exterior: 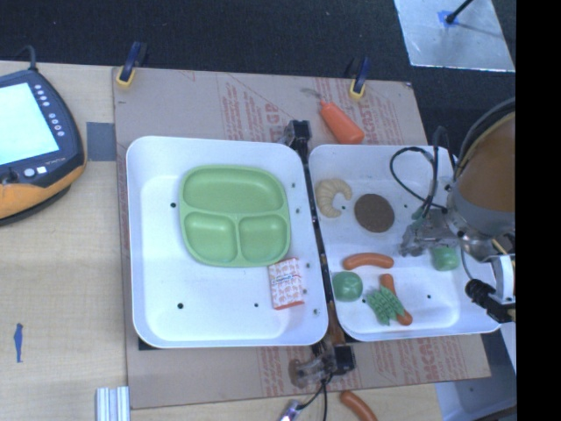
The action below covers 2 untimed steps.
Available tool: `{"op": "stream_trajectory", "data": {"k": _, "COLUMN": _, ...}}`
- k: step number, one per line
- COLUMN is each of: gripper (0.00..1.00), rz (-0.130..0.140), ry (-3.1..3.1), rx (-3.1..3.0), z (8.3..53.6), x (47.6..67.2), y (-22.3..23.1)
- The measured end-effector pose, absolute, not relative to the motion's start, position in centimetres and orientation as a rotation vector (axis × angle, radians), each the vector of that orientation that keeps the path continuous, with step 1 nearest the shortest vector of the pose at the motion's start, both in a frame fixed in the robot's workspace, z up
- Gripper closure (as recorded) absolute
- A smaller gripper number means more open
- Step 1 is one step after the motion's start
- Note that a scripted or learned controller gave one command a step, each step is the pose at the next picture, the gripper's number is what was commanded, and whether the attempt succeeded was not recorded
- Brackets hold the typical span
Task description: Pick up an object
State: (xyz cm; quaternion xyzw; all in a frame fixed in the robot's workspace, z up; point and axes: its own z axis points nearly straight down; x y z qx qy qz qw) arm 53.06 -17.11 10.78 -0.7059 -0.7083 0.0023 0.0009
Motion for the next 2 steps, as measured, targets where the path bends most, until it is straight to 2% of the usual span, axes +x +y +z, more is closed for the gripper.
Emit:
{"op": "stream_trajectory", "data": {"k": 1, "gripper": 1.00, "rz": 0.000, "ry": -2.227, "rx": -2.214, "z": 17.60, "x": 55.94, "y": -10.39}}
{"op": "stream_trajectory", "data": {"k": 2, "gripper": 0.00, "rz": 0.003, "ry": -2.225, "rx": -2.215, "z": 17.54, "x": 55.87, "y": -10.49}}
